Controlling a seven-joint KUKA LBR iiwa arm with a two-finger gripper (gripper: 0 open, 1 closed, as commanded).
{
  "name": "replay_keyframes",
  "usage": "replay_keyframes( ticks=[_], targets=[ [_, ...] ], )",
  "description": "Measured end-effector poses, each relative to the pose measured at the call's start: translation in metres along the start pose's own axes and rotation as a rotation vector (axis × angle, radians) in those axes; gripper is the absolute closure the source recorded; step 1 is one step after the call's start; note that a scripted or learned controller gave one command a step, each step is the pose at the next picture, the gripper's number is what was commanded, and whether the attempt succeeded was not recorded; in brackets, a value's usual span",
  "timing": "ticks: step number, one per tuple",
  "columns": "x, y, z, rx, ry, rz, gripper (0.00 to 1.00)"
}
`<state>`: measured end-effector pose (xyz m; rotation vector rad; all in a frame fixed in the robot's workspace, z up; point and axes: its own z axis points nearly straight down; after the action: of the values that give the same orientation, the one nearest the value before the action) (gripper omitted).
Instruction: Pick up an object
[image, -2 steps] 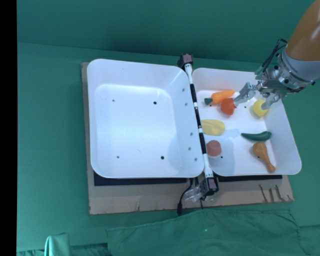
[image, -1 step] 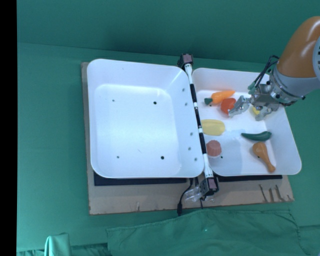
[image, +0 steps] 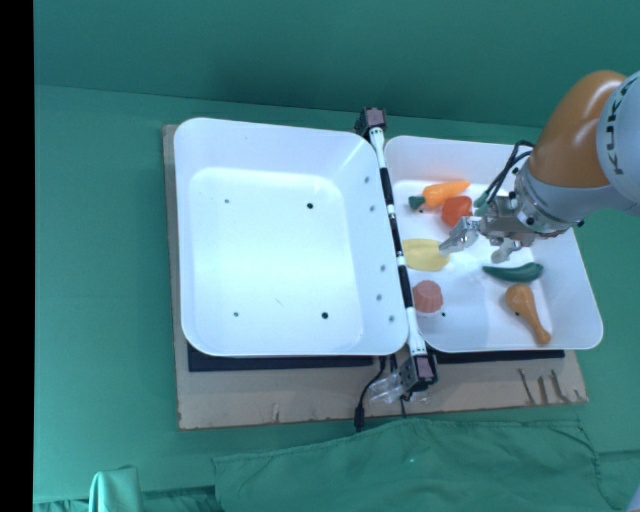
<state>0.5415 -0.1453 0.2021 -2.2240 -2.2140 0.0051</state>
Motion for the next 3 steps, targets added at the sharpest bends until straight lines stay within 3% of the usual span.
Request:
replay_keyframes(
  ticks=[1, 2, 3],
  targets=[
    [-0.003, 0.003, 0.017, -0.015, -0.005, 0.001, 0.00],
    [-0.006, 0.005, 0.003, -0.028, -0.011, 0.006, 1.00],
    [-0.016, 0.005, -0.047, -0.015, -0.005, 0.000, 1.00]
  ],
)
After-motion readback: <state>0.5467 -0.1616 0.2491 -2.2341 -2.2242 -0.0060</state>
